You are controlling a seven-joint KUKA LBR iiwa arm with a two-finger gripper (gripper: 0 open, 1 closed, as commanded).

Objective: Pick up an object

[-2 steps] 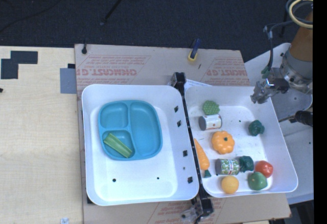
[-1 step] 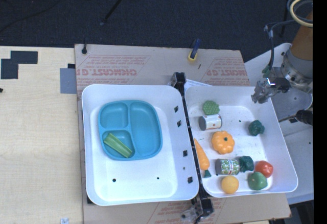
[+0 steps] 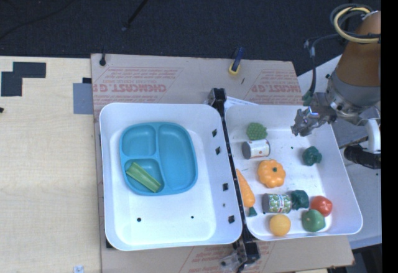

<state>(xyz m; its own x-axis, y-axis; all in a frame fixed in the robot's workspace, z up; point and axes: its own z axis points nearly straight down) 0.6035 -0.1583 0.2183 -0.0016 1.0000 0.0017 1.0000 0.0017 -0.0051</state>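
The arm (image 3: 357, 60) comes in from the right, its orange band above the grey wrist, and bends down over the upper right corner of the right bin (image 3: 348, 172). The gripper (image 3: 303, 124) hangs at that bin's upper right part, above the white floor, with nothing seen between its tips; whether it is wide or narrow cannot be told from this angle. The left bin (image 3: 124, 228) bears a blue divided plate (image 3: 158, 157), and a green pod (image 3: 143, 176) lies in the plate's lower left compartment. In the right bin lie the things to pick: an orange pumpkin (image 3: 272, 173) near the middle, a small can (image 3: 255, 149) just above it, a green leafy ball (image 3: 255, 131) above the can, and a dark green piece (image 3: 311, 155) just below the gripper, apart from it. Along the left wall lies a carrot (image 3: 245, 189). Near the bottom are a small jar (image 3: 277, 203), a red tomato (image 3: 321, 204), a green fruit (image 3: 313, 221) and a yellow lemon (image 3: 280, 225).
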